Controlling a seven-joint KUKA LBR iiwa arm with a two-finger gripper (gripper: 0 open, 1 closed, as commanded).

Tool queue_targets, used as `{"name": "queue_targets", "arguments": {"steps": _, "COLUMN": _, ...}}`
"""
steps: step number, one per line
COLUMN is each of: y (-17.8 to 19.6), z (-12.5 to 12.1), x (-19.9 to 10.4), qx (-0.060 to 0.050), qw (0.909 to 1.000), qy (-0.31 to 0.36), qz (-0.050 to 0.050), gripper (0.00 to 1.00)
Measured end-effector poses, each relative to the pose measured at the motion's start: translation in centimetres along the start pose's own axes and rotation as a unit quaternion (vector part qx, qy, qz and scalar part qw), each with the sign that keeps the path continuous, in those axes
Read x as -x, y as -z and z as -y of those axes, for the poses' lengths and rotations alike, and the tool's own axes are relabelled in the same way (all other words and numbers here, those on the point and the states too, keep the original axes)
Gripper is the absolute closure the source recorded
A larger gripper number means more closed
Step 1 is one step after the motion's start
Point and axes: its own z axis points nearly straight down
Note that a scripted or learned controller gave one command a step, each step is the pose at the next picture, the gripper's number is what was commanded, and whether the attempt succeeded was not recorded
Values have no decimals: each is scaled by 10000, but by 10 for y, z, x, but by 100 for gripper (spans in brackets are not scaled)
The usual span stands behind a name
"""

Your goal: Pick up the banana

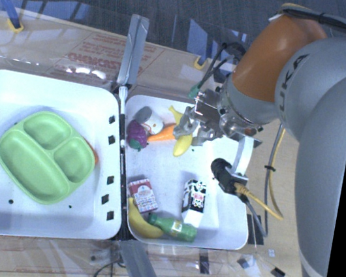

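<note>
Banana (142, 224) partly under green bottle (174, 227)

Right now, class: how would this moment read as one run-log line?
arm: over right bin | gripper: above yellow pepper, far end | banana: near edge, under green bottle, untouched

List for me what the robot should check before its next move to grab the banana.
1. Banana located: ok. The banana lies in the right bin, in its near corner by the divider.
2. Banana free of clutter: not ok. A green bottle lies against its end, and a red box sits just beyond it.
3. Gripper above the banana: not ok. The gripper is at the bin's far side, over a yellow object beside the carrot.
4. Gripper holding nothing: cannot tell.
5. Yellow object identified: cannot tell.
</note>
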Motion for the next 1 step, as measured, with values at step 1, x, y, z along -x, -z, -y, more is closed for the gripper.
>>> {"name": "queue_targets", "arguments": {"steps": 1, "y": -11, "z": -4, "x": 13, "qx": -26, "qw": 9989, "qy": -478, "qz": 3, "gripper": 100}}
